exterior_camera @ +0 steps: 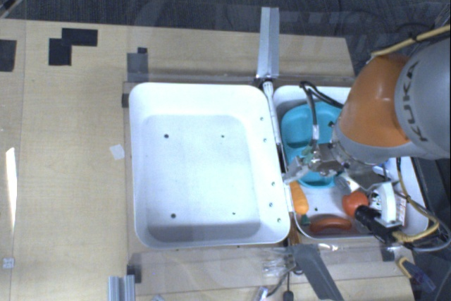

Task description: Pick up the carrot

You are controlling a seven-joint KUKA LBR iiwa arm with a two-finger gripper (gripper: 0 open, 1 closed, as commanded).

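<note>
Gripper (315,164): low inside the right bin, over a blue object; finger opening cannot be told, and nothing seen held between them
Carrot (301,199): orange, lying in the right bin against its left wall, just below the gripper, apart from it
Neighbours: red-brown item (330,224) at the bin's near edge; orange-red piece (354,202) to the carrot's right
Blue object (305,127): far half of right bin
Right bin (285,101): touching left bin (197,166)
Arm (384,113): orange band above right bin

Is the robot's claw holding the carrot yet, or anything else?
I cannot tell. The gripper sits low in the right bin, just above the carrot and against a blue thing. The carrot lies in the bin, clear of the gripper.
</note>
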